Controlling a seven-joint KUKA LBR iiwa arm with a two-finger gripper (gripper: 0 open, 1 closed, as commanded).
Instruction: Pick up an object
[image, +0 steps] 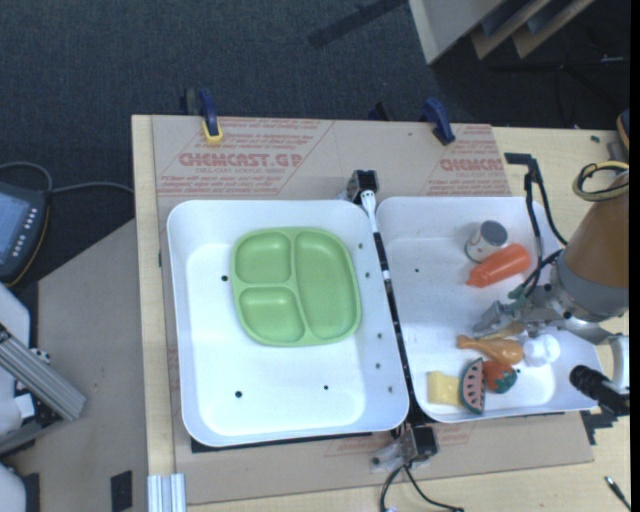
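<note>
We've got a brown board bench (300, 160) on dark carpet, blue clamps (209, 108) at the back edge. The left white plastic bin (200, 380) holds a green divided plate (297, 286). The right white bin (420, 250) holds an orange carrot toy (497, 266), a grey can (487, 238), a yellow block (442, 387) and a watermelon slice (472, 386). The metal gripper (505, 318) sits low just above an orange-yellow toy (495, 348); honestly can't tell how wide it is or whether it's got anything, and the arm's cut off at the right.
</note>
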